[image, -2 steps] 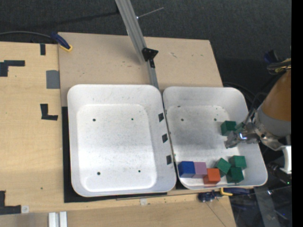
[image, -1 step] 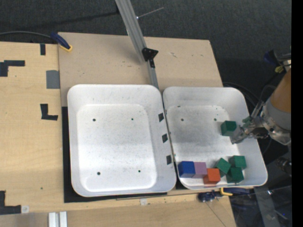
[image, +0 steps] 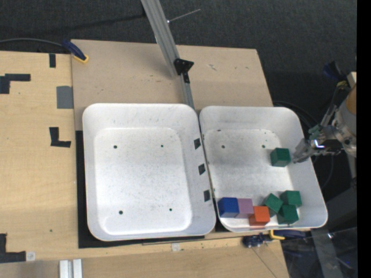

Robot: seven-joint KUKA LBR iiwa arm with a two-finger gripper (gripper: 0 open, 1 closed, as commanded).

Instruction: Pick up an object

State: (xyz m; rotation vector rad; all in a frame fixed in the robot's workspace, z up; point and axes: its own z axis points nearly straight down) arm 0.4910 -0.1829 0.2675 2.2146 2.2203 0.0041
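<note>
A light wooden worktop point(image: 139, 74) on a dark floor carries two shallow white bins side by side. The left bin point(image: 93, 155) has a bare floor. The right bin point(image: 243, 120) contains all the blocks.

Location of objects: one green block point(image: 280, 156) sits alone near the right wall of the right bin. The remaining blocks form a cluster along the near wall: a blue block point(image: 228, 207), a pale purple block point(image: 246, 206), an orange block point(image: 261, 214), and three further green blocks point(image: 283, 205) packed together.

Hand status: the hand point(image: 308, 148) sits at the right rim of the right bin. Whether it is wide, narrow or holding anything cannot be determined.

Key relation: the lone green block lies just to the left of the hand, nearly touching it, and is the nearest candidate. The block is roughly cubic, so no long axis governs approach. The cluster lies well apart, toward the near wall.

Limits of visibility: the arm is cut off at the right edge; the hand is small and blurred.
</note>
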